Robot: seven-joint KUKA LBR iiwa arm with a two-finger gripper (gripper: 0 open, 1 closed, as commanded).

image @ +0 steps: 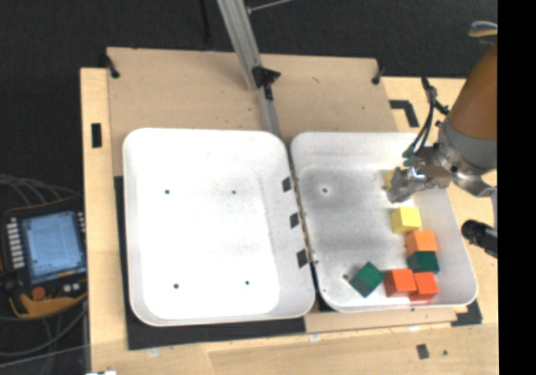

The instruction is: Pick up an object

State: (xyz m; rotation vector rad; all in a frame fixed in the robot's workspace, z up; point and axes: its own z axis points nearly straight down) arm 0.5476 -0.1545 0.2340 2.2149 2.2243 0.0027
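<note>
A: Six blocks are listed in your right bin (335, 166), operator, all toward its arm-side wall. Item one, the yellow block (407, 218), is the topmost of the group and sits just below the gripper (400, 185).

B: And the others, relative to that yellow block?

A: Below it, an orange block (422, 240), then a dark green block (424, 261), nearly touching in a column. At the foot, two orange-red blocks (411, 282) side by side; a green block (365, 279) lies tilted, apart on the side toward the left bin (201, 223).

B: Handling?

A: You should expect small, stiff cubes, probably light, with flat faces that are matte rather than slick; nothing looks fragile. Take the yellow block across two opposite flat faces; it has the freest sides.

B: State of the jaws?

A: You cannot tell from this view; the gripper reads as a pale blur, and nothing is visibly between its tips.
</note>
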